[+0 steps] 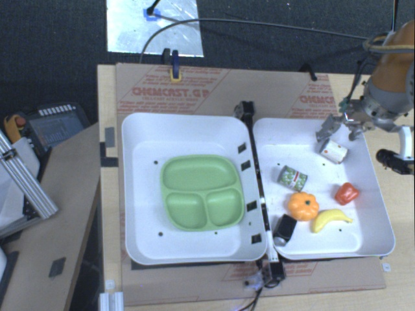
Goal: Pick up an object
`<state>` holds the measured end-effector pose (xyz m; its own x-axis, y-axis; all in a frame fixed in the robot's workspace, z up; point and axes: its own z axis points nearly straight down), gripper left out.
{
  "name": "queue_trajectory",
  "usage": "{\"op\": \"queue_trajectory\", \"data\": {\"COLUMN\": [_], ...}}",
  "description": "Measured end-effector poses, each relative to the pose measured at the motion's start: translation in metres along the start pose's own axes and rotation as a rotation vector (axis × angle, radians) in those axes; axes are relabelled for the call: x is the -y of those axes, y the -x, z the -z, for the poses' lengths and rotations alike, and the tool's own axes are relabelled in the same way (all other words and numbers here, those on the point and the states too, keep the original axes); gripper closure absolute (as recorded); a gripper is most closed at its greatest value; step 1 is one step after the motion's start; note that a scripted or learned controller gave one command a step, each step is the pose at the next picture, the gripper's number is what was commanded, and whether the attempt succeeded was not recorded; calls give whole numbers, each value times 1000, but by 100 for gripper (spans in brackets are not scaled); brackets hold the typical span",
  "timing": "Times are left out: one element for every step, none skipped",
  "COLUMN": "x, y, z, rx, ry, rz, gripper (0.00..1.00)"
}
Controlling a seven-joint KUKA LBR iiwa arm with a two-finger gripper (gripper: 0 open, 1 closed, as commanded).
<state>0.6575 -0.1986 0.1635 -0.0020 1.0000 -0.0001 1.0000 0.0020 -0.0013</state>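
Nearest in the right bin (373, 238) lie a black block (284, 228), a banana (331, 219) and a small orange pumpkin (303, 206). Farther back sit a red pepper (346, 193) and a green can (292, 177). In the left bin (139, 193) rests a green divided tray (201, 193). At the far right, my jaws (337, 132) stand open just above a white cup (334, 151).

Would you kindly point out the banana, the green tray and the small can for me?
banana (331, 219), camera view, middle of its curve.
green tray (198, 173), camera view, large upper compartment.
small can (292, 177), camera view, its label.
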Motion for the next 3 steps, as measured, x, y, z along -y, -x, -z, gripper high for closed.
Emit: {"op": "queue_trajectory", "data": {"x": [-3,-6,0], "y": [1,2,2], "z": [-62,-46,17], "rx": [0,3,2], "ry": [0,9,9], "rz": [2,5,0], "gripper": [0,100,100]}}
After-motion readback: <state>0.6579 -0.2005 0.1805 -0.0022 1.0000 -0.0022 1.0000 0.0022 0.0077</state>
